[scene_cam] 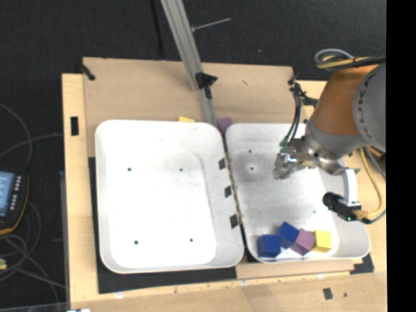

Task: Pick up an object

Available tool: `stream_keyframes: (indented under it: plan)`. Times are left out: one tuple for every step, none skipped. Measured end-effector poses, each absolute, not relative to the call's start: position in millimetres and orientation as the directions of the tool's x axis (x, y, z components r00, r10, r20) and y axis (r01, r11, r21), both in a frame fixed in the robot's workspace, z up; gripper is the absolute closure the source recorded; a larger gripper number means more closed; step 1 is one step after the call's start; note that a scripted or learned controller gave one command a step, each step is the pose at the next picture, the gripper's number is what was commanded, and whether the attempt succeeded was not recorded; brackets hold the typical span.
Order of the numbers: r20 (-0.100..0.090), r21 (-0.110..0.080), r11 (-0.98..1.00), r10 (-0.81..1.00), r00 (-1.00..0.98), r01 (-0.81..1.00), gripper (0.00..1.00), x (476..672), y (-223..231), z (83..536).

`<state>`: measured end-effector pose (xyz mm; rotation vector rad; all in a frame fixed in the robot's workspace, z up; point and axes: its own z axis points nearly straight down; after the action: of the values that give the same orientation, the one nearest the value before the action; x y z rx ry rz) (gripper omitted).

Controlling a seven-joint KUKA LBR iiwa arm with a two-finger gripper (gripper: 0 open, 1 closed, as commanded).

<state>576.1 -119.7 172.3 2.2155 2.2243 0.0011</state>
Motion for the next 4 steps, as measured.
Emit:
stream_keyframes:
  plan:
    - [-0.001,0.002,0.004,1.000,-0.004,1.000,1.00,599.6,-102,168]
    - [-0.002,0.004,-0.001,1.000,0.001,1.000,1.00,577.5,-89,96]
    - [-0.002,0.007,-0.004,1.000,0.004,1.000,1.00,579.0,-91,110]
    - [-0.002,0.011,-0.007,1.000,0.007,1.000,1.00,579.7,-93,120]
